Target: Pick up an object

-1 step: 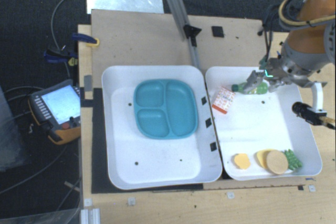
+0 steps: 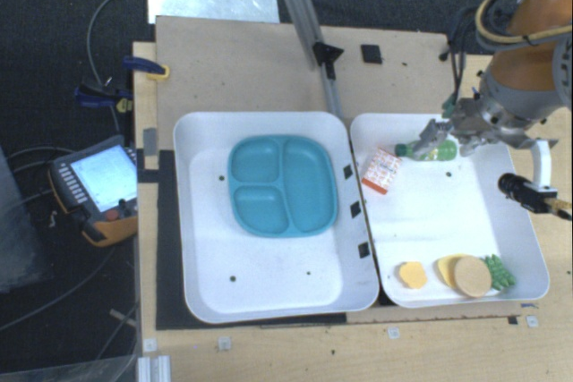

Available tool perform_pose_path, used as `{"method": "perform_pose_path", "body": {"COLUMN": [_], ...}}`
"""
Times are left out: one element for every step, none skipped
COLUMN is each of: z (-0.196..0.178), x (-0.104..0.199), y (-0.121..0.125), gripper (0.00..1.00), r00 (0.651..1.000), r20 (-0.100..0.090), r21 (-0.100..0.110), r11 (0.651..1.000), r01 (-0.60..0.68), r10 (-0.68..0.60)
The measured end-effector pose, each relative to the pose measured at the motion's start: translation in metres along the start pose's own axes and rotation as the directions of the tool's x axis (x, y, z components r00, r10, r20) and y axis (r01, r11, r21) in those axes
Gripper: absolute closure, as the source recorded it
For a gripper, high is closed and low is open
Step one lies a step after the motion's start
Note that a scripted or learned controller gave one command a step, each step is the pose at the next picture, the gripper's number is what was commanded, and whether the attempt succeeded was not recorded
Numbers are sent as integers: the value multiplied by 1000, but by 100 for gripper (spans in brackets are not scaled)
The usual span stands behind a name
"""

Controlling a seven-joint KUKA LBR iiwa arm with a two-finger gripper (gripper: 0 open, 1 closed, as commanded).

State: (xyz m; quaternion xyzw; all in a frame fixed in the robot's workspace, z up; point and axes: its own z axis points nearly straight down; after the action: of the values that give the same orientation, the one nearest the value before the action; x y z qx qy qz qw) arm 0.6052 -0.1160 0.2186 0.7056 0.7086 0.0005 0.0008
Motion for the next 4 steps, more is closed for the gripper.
{"method": "perform_pose_path", "body": {"z": [46,98,133,120], "x": [-8,-19,-19,-19], "y": [3,6,8,10], "gripper": [0,0,0,100], "r00": [1000,1000,1000,1000], "r20": [0,0,1,2], "r21": [3,3,-3,-9], "r11": [1000,1000,1000,1000], "r01": [-3,-4,-4,-3], "r10": [3,4,4,3]}}
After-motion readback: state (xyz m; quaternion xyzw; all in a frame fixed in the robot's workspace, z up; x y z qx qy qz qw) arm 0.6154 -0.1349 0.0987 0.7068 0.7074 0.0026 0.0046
